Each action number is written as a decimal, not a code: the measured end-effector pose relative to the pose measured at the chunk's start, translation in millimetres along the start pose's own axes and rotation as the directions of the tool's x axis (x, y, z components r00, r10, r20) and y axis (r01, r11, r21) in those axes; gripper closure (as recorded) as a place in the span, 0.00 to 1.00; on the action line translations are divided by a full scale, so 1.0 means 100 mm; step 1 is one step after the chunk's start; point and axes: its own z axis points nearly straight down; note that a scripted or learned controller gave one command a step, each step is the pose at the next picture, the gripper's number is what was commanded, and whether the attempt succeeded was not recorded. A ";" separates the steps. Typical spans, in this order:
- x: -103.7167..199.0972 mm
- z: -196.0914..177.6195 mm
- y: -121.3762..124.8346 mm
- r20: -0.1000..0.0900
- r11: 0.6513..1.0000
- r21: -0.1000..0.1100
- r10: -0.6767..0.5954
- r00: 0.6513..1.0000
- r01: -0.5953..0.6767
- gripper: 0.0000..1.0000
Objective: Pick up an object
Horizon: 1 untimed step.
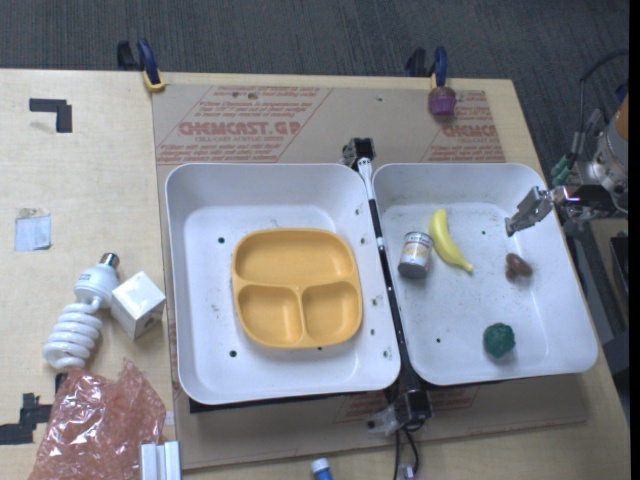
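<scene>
Four things lie in the right bin (560, 353): banana (449, 238), can (415, 253), brown lump (517, 265), green ball (499, 339); the gripper (528, 210) hangs open, holding nothing, at the bin's right rim.

Open floor amid banana (450, 238), can (415, 253), brown lump (517, 265), seemingly well-spaced green ball (499, 339).

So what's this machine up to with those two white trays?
A robot arm reaches in from the right, and its pincer hangs over the upper right corner of the right bin, holding nothing. That bin has a banana, a small tin can, a brown lump and a green ball-like object lying loose in it, all untouched. The left bin holds a yellow divided plate. The job is to pick something up, and that has not happened yet.
</scene>
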 end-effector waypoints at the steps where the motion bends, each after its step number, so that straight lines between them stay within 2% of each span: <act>1: -0.29 1.74 0.26 0.000 1.000 -0.001 0.002 1.000 -0.002 0.00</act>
